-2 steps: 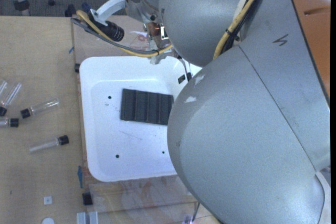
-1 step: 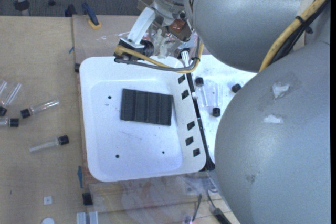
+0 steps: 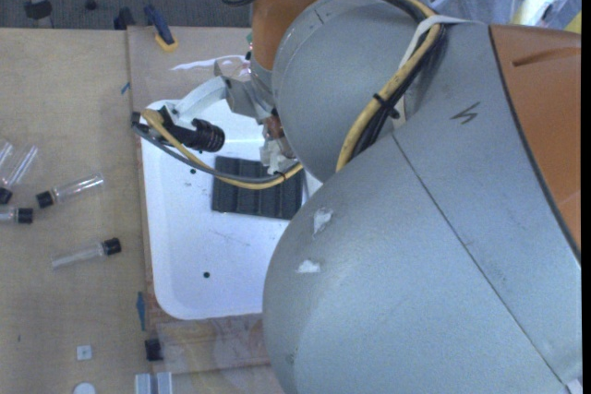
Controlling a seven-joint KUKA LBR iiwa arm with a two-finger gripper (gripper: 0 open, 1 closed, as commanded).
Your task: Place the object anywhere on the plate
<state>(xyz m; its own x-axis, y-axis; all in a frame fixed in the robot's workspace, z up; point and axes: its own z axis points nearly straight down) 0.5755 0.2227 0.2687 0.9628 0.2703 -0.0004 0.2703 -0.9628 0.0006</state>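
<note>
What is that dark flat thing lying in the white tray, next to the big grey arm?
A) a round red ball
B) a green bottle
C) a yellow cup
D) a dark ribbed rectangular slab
D: a dark ribbed rectangular slab lies flat on the floor of the white bin, partly tucked under the grey arm and crossed by a yellow-and-black cable.

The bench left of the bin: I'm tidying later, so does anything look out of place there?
Yes. Several clear vials with black caps lie scattered on their sides on the wooden bench, outside the white bin.
</note>
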